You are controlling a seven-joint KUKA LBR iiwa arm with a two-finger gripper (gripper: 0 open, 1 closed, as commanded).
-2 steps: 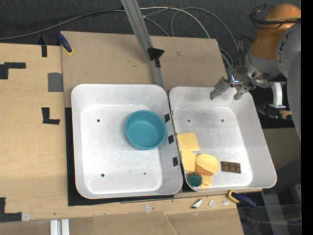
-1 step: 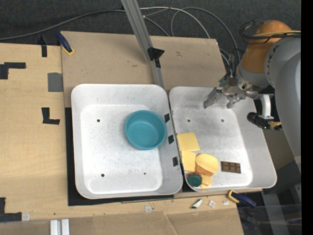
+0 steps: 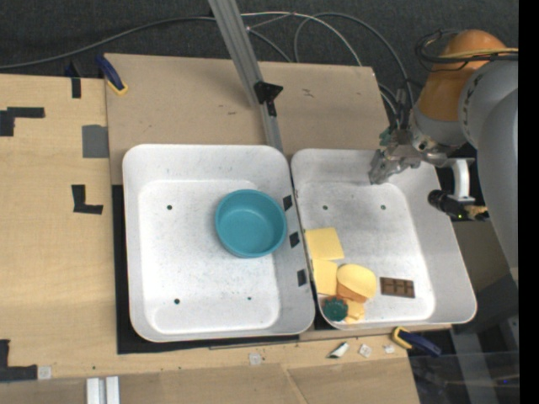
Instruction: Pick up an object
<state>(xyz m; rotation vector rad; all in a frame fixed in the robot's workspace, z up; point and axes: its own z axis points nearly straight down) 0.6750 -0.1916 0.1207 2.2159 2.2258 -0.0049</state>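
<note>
Reaching is the step in hand, judging by the gripper (image 3: 381,172) poised over the far edge of the right bin (image 3: 438,251), well apart from anything graspable; its finger state I cannot tell. Candidate objects cluster at that bin's near-left corner: a yellow block (image 3: 323,244), a yellow round piece (image 3: 357,281), a small teal item (image 3: 335,310), plus a brown chocolate-like bar (image 3: 397,288) lying alone. The bar looks the cleanest target, with open floor around it. The cluster crowds the bin wall, leaving little finger room. A blue bowl (image 3: 249,222) sits in the left bin (image 3: 160,251).

No legible text, labels or numbers anywhere.
</note>
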